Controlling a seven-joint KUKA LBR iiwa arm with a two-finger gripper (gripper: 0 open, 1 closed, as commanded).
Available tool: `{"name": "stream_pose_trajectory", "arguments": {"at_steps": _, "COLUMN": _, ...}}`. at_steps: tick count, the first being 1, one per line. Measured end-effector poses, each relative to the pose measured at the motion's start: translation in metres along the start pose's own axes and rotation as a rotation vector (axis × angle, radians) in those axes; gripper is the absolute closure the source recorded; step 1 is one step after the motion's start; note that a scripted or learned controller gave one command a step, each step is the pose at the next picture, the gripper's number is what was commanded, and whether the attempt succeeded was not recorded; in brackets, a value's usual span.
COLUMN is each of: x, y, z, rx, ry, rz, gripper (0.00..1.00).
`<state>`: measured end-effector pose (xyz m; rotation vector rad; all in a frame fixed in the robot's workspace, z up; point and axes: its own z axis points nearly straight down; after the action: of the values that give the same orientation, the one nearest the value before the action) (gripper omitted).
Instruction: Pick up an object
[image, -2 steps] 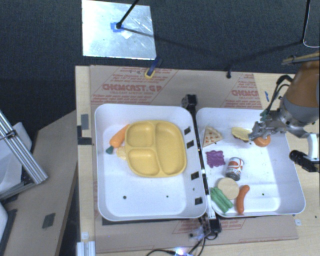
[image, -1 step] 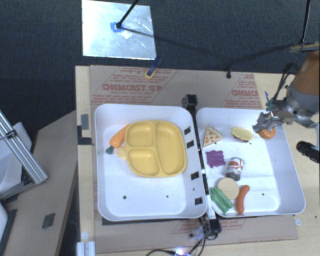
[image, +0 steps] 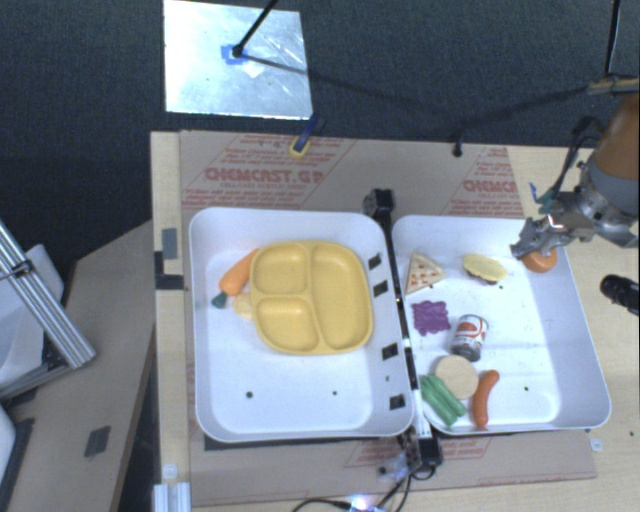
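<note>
The grey metal two-finger claw (image: 532, 243) hangs over the far right corner of the right-hand shallow white plastic bin (image: 575, 330), at the end of the grey arm with its orange band (image: 622, 140) that comes in from the right. Whether its fingers are apart or closed cannot be told from this angle. A small round orange object (image: 542, 262), perhaps a toy fruit, sits directly under the claw's tip and partly hidden by it; whether it is gripped or merely lying on the bin floor cannot be told. Just to the claw's left lies a yellow oval toy food piece (image: 485, 267), and further left a tan triangular toy slice with red dots (image: 423, 271). Below and to the left of the claw are a flat purple toy cluster (image: 431, 317), a small red-and-white can (image: 468, 336), a pale tan round disc (image: 456, 376), a green ribbed toy vegetable (image: 441, 399) touching that disc, and a reddish-orange toy sausage (image: 483, 397) just beside them. Well to the claw's left, across the black-clipped divide, the left-hand shallow white plastic bin (image: 290, 420) holds a yellow three-compartment plastic tray (image: 305, 296), with an orange toy carrot with a green end (image: 235, 274) touching its left edge.
</note>
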<state>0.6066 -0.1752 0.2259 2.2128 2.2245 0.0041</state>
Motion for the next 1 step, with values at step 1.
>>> {"name": "stream_pose_trajectory", "arguments": {"at_steps": 1, "x": 0.0512, "y": 0.0081, "z": -0.0098, "rx": 0.001, "ry": 0.002, "rz": -0.004, "gripper": 1.0}}
